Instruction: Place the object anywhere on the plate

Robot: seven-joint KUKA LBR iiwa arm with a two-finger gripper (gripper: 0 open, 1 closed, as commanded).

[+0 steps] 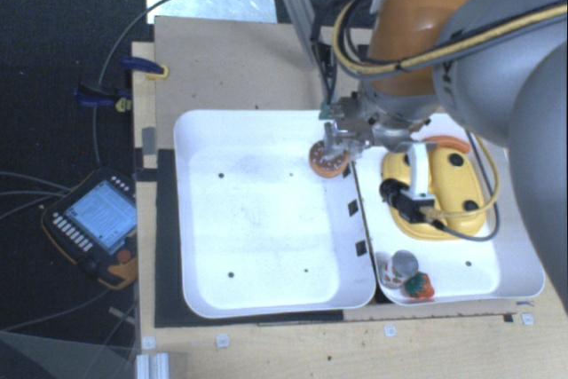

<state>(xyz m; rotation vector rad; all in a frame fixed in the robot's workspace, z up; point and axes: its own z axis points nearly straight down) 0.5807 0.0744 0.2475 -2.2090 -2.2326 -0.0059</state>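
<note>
round brown object [328, 160] is seen at the right edge of the left bin [257, 280], just beneath the gripper [340, 138], which is lowered on the grey arm [506, 58] from the right; whether it is spread cannot be told. two white bins are borne by a tan worktop [231, 67]. one yellow item [457, 182], one grey piece [405, 262] and one orange-green piece [419, 284] are held in the right bin [497, 275].

1 fixed camera above bench [240, 67], slanting down onto 2 bins [257, 226].
</note>
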